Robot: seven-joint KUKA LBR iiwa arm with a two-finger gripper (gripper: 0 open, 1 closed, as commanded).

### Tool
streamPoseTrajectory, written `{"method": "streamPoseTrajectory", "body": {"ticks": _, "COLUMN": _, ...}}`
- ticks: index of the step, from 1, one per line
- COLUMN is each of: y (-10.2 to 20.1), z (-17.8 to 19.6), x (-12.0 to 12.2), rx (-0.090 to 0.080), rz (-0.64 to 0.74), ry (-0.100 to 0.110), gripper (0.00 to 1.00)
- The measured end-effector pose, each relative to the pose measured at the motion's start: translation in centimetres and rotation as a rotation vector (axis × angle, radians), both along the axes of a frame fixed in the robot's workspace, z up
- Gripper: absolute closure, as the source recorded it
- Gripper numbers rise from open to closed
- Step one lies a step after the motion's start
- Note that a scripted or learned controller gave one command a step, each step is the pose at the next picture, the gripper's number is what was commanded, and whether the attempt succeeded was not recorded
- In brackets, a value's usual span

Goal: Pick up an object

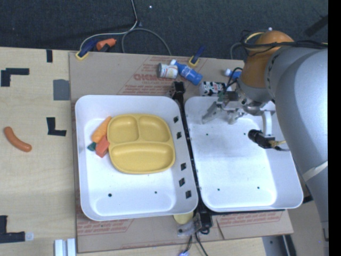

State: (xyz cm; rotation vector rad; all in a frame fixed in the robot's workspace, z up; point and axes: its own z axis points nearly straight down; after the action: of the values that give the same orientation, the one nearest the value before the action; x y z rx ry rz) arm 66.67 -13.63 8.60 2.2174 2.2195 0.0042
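Claw [221, 111] position: above the far end of the right bin [240, 191], near the bin's back rim, hanging from the grey arm [303, 105] with its orange band [261, 57]. Two metal fingers [209, 114] splay outward and appear spread, with nothing between them. No object is held.

Right bin, directly beneath the claw: bare white floor with a few dark marks. A small dark fitting [261, 138] on a cable projects over the bin from the arm side; it looks like part of the rig, not a loose item.

Left bin [101, 196]: contains a yellow divided plate [139, 143], lying flat near the middle. Tucked against the plate's left edge are an orange piece [100, 130] and a red piece [102, 149], touching the plate or just beside it. These are the likely things to pick, and all sit well apart from the claw, across the divider between the bins.

Outside the bins: a small bottle [168, 69] and a blue item [191, 73] lie on the cardboard behind the bins; an orange sausage-shaped toy [17, 139] lies on the bench far left.

Risk assessment: if the claw descends where it now hangs, it would likely close on nothing. Should it cross to the left bin, the plate is broad and flat, so the fingers may fail to span it. The small pieces lie tight against the plate's rim, which could block one finger or nudge them aside.
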Motion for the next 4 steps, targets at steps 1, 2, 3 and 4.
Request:
{"method": "streamPoseTrajectory", "body": {"ticks": 1, "y": 4.1, "z": 0.6, "x": -4.7, "rx": 0.002, "rz": 0.001, "ry": 0.009, "gripper": 0.0}}
{"method": "streamPoseTrajectory", "body": {"ticks": 2, "y": 3.5, "z": -0.1, "x": 0.3, "rx": 0.0, "rz": 0.003, "ry": 0.004, "gripper": 0.0}}
{"method": "streamPoseTrajectory", "body": {"ticks": 3, "y": 3.5, "z": 1.0, "x": 0.3, "rx": -0.002, "rz": 0.003, "ry": 0.002, "gripper": 1.0}}
{"method": "streamPoseTrajectory", "body": {"ticks": 4, "y": 11.1, "z": 10.4, "x": -7.0, "rx": 0.005, "rz": 0.006, "ry": 0.0, "gripper": 1.0}}
